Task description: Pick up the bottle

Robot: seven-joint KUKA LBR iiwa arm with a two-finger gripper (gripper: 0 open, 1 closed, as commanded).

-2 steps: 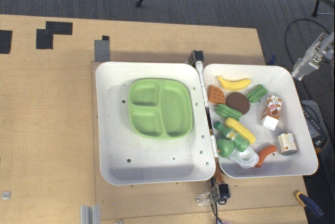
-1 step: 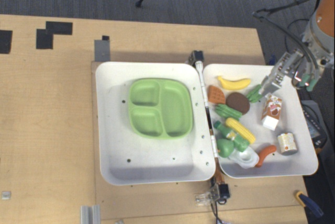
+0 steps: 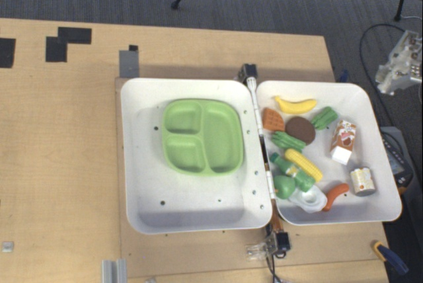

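Two white bins, listed left to right: the left bin [image 3: 142, 162] holds a green divided plate [image 3: 201, 137]. The right bin [image 3: 370, 110] holds toy food, with what looks like the green bottle [image 3: 285, 185] lying at its near-left corner, crowded against the corn [image 3: 303, 164]. Handling note: a descent straight over the bottle's body, clear of the bin wall and the corn, seems best. The gripper [image 3: 398, 67] hangs outside the right bin's far-right corner, well apart from the bottle; whether it is released or clenched cannot be told.

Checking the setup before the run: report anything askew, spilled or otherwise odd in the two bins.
Nothing is spilled or broken. The right bin holds a jumble of toy food, with the green bottle lying on its side near the bin's left wall, crowded by the corn. The green tray sits flat in the left bin.
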